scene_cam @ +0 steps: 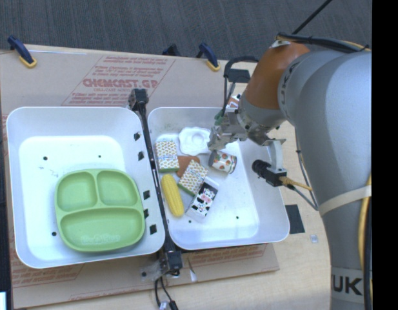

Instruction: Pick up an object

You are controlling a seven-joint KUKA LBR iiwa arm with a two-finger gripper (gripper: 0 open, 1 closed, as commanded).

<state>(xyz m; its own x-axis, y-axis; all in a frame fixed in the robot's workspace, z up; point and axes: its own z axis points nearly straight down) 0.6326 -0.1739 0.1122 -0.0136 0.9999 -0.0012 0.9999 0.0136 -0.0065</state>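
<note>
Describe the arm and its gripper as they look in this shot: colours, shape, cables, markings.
The arm is thick, rounded and light grey, with a glossy orange band above the wrist. White letters "UK" show on its grey base at lower right, cut by the edge. A pale strap runs across the body. Black cables arc over the top. The gripper is small, dark grey metal, with a black cylindrical fitting beside it trailing a thin cable.

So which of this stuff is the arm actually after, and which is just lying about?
Part of the job:
gripper
small printed cup just under it
corn cob
cow-print carton
patterned packets
white lid
right bin

Just lying about:
green divided plate
left bin
blue clamps
cardboard sheet
</note>
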